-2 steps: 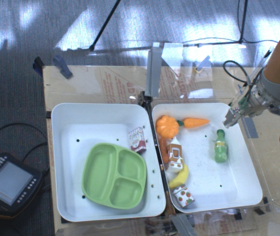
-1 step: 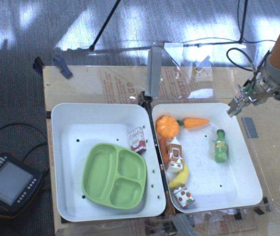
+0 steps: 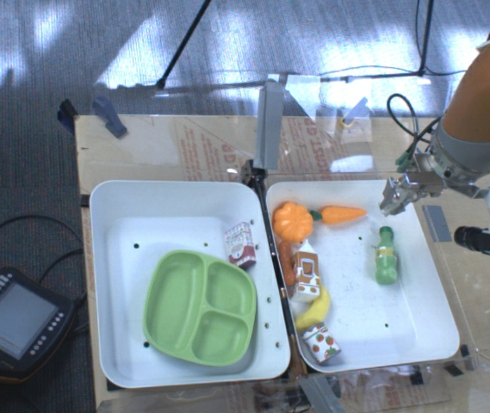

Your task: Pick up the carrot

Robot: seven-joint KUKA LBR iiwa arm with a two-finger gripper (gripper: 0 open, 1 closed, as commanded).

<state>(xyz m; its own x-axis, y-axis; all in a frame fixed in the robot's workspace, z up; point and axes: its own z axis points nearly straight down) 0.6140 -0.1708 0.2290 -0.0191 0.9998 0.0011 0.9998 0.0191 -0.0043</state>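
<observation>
The orange carrot (image 3: 341, 215) with a green stem end lies near the back wall of the right bin (image 3: 417, 317), pointing right, next to an orange pumpkin (image 3: 292, 221). My gripper (image 3: 394, 196) hangs over the right bin's back right corner, a short way right of the carrot's tip and apart from it. Nothing shows between its fingers.
A green bottle (image 3: 386, 256) lies right of centre in the right bin. Along that bin's left wall sit a small carton (image 3: 306, 268), a banana (image 3: 313, 308) and a strawberry carton (image 3: 321, 343). The left bin (image 3: 124, 213) bears a green divided plate (image 3: 201, 306) and a small carton (image 3: 240, 243).
</observation>
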